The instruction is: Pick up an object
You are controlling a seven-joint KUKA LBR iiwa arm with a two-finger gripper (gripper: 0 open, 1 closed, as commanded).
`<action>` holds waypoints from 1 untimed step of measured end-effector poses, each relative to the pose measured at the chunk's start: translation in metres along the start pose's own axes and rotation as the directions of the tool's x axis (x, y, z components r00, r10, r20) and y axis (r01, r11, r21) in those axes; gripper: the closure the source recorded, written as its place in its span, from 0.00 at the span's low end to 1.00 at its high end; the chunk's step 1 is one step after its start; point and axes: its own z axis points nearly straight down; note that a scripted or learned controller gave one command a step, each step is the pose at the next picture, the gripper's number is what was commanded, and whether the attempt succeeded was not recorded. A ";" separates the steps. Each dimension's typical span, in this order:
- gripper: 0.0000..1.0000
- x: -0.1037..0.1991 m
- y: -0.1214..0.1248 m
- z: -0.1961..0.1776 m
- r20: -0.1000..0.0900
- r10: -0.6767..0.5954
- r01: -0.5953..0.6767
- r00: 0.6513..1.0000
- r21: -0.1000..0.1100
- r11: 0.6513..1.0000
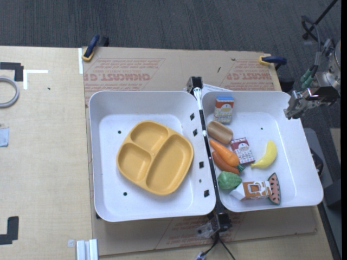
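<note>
Objects for picking lie in the right bin (303,145), grouped toward its left wall. From twelve o'clock downward: a small carton (224,108) standing near the top edge; a toy hot dog bun (219,130) below it; an orange toy carrot (224,155) lying aslant, touching the bun's lower side; a small red-and-white packet (242,150) just beside the carrot at three o'clock; a toy banana (265,155) further toward three o'clock, apart from the packet; a green toy vegetable (227,181) at the carrot's six o'clock; an orange-and-white packet (255,189) beside it; and a watermelon slice (274,188) touching that packet's right end. The left bin (103,145) holds a yellow divided plate (155,157) with three compartments, resting flat near the centre. The gripper (295,106) hangs over the right bin's rim at about two o'clock, well apart from every object; whether its jaws are apart or together cannot be told. Blue clamps (92,46) pin the cardboard sheet (141,72) under both bins.
</note>
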 end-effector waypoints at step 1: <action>1.00 0.000 0.001 -0.010 0.002 -0.003 0.003 1.000 -0.001 1.000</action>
